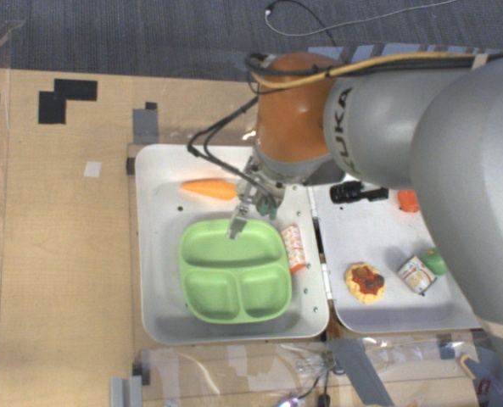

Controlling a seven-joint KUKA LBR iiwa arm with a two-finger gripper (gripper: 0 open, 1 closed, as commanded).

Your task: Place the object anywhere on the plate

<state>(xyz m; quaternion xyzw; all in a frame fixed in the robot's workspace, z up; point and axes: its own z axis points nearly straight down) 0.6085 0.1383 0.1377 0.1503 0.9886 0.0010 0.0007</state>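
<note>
A green divided plate [234, 274] lies in the left bin [153, 253]. An orange carrot [209, 190] rests on the bin floor just beyond the plate's far-left corner. A small red-and-white packet [293, 248] lies against the plate's right rim. My gripper [251, 220] hangs over the plate's far edge, between the carrot and the packet. It is open with nothing between its fingers, and one fingertip [233, 230] points down at the plate's large compartment. The arm's orange band [293, 121] covers the bin's far-right corner.
The right bin [344, 312] holds a pizza-like toy [366, 281], a small can [416, 275] with a green item [436, 262] beside it, an orange piece [408, 200] and a black object [358, 193]. The grey arm covers that bin's right side.
</note>
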